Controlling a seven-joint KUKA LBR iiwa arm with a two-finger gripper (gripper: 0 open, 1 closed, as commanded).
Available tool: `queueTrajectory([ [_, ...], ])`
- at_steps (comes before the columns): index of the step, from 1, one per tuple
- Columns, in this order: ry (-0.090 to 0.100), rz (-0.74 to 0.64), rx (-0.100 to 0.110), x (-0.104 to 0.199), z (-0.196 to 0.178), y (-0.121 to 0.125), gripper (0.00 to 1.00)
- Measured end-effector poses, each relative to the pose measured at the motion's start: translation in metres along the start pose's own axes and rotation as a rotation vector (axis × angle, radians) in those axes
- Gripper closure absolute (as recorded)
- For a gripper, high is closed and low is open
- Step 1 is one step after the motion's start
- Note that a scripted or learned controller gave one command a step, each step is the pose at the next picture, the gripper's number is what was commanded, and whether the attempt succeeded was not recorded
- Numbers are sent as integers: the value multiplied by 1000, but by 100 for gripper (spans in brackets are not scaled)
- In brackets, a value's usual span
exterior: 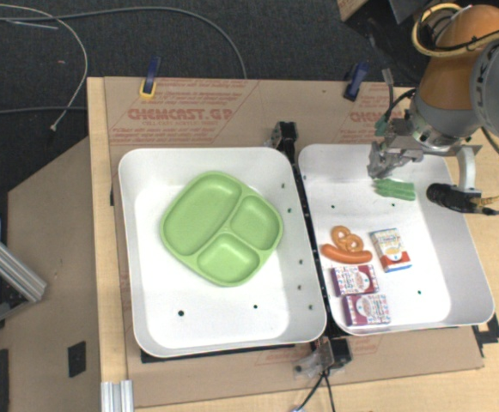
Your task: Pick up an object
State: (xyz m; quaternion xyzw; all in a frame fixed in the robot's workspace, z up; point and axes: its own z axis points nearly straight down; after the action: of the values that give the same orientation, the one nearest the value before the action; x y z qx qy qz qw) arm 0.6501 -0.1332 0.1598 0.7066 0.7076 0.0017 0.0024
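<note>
Pick not yet done. End effector [386, 168] low in the right bin [455, 307], directly over the near end of a green object [396, 190]; grip state impossible to tell. Nothing visibly lifted. Pretzel [345, 238], sausage [346, 253] and small packets [361, 294] below it, well apart, untouched.

divided plate [222, 227] in left bin [137, 256], snacks in right bin [455, 264]

Red print reading "CHEMCAST GP" runs across the brown protective-paper sheet [180, 110], far left of the gripper [386, 168]. Packet labels below it are unreadable.
</note>
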Motion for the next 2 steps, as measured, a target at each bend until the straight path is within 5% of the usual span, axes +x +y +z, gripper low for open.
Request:
queueTrajectory([
  [2, 0, 0, -2, 2, -92, 6, 100],
])
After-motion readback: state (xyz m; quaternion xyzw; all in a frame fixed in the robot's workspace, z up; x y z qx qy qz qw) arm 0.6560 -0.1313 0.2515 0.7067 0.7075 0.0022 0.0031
